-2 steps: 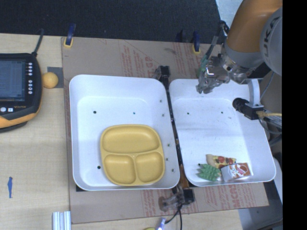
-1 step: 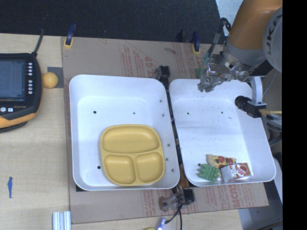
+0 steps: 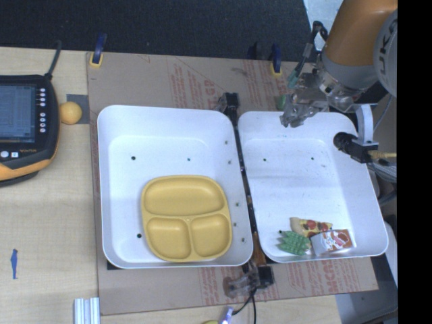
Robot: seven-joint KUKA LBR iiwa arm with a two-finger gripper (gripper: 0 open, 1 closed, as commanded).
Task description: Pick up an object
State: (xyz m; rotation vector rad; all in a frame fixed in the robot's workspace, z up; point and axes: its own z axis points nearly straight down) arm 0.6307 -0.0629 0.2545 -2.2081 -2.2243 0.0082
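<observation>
My gripper (image 3: 294, 118) hangs over the far left corner of the right bin (image 3: 317, 181), with nothing visible between its fingers. Along that bin's near edge lie three small things: a green leafy toy (image 3: 293, 242), a pizza-slice toy (image 3: 310, 225) and a red and white packet (image 3: 333, 241). They sit close together, far from the gripper. In the left bin (image 3: 169, 137) rests a yellow divided plate (image 3: 185, 217) toward the near side.
A teach pendant (image 3: 24, 127) lies on the bench at the far left, with a yellow ball (image 3: 70, 112) beside it. Clamps stand between the bins at the far (image 3: 230, 102) and near (image 3: 250, 279) ends. Blue clips hold the cardboard's far edge.
</observation>
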